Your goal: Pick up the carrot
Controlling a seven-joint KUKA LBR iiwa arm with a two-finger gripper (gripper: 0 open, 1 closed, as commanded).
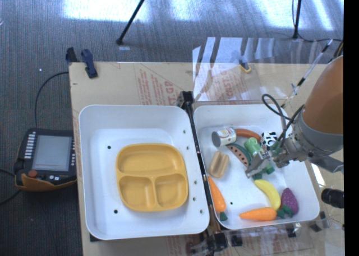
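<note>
Two carrots lie in the right bin (pixel 307 177). One carrot (pixel 216 192) rests against the bin's left wall, its green top toward the front. The other carrot (pixel 258 214) lies along the front wall beside purple grapes (pixel 289 200). My gripper (pixel 260 168) hangs low over the middle of this bin, just above a yellow banana (pixel 268 192) and beside a green toy (pixel 253 147). It stands apart from both carrots, and no carrot is between its fingers.
The right bin also holds a small can (pixel 224 136), a bun (pixel 219 163), an orange sausage (pixel 247 134), a watermelon slice (pixel 238 153) and a black-and-white toy (pixel 270 138). A yellow divided plate (pixel 151 175) sits in the left bin (pixel 95 137). Cables trail from the arm over the back right corner.
</note>
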